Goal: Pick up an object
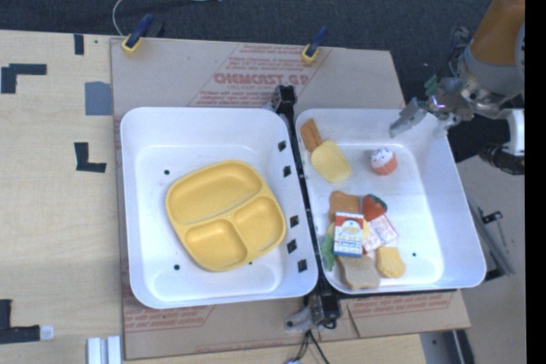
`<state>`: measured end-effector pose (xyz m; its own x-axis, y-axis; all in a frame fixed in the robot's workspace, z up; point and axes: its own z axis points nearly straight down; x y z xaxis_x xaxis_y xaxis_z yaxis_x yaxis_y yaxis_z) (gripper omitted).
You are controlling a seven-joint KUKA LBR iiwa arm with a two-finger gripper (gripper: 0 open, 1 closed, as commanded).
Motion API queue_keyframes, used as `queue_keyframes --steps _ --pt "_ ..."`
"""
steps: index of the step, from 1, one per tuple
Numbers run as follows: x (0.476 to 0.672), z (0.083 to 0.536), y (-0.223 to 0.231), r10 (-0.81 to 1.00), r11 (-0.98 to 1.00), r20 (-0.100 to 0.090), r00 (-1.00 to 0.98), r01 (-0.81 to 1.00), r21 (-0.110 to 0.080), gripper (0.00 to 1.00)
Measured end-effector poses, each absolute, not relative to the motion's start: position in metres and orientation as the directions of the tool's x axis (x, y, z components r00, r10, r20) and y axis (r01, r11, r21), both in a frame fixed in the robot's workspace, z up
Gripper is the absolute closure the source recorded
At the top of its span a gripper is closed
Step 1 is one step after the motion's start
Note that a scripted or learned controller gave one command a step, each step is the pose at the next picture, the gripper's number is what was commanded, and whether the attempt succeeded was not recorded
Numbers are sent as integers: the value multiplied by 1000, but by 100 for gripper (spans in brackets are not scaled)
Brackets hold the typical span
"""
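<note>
The right bin [444,183] holds several toy foods. Along its far left lie a brown stick-shaped piece [310,135] and a pale yellow block [330,162]. A white and red cupcake [384,160] stands alone near the far middle. Closer to the front, packed together, are an orange toast piece [345,203], a red strawberry [374,205], a small printed carton [348,236], a white packet [381,230], a bread slice [358,272] and a yellow nugget [392,262]. My gripper [407,120] hangs above the bin's far right corner, up and right of the cupcake, with nothing seen in it.
A yellow divided plate [225,214] lies in the left bin [136,183]. A black divider clip [284,98] sits where the bins meet. The arm [495,38] reaches in from the upper right. Two clamps [136,34] pin the cardboard at the back.
</note>
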<state>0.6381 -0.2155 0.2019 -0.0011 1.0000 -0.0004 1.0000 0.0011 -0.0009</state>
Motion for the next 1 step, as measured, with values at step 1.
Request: queue_keyframes --steps 1 --pt "653 79 -200 1000 3 -3 -3 1000 1 0"
